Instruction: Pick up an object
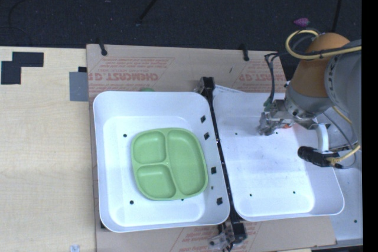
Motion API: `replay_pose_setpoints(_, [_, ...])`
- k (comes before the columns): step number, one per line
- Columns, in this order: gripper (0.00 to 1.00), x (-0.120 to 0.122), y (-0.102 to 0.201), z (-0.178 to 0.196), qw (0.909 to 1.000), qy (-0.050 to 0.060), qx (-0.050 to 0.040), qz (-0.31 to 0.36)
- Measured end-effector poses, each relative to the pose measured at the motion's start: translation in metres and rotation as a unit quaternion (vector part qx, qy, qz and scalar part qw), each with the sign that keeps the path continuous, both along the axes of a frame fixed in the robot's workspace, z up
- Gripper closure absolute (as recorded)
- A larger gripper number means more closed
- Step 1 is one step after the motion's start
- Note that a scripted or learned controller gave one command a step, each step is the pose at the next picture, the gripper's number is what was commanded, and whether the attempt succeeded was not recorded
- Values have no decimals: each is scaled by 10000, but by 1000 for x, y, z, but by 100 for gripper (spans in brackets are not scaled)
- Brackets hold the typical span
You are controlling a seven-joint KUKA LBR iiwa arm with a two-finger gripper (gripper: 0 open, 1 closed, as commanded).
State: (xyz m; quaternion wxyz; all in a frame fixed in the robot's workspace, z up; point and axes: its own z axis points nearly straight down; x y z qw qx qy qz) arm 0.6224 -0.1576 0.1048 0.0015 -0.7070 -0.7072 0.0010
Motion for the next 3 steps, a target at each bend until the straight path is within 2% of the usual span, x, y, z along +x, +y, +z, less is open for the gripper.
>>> replay_pose_setpoints(1, [100,1,-7,51,10000,-31,-8,-15])
replay_pose_setpoints(2, [100,-8,-5,102,10000,-21,-3,-15])
replay_pose_setpoints(3, [100,-8,-6,121,10000,-17,-2,-1])
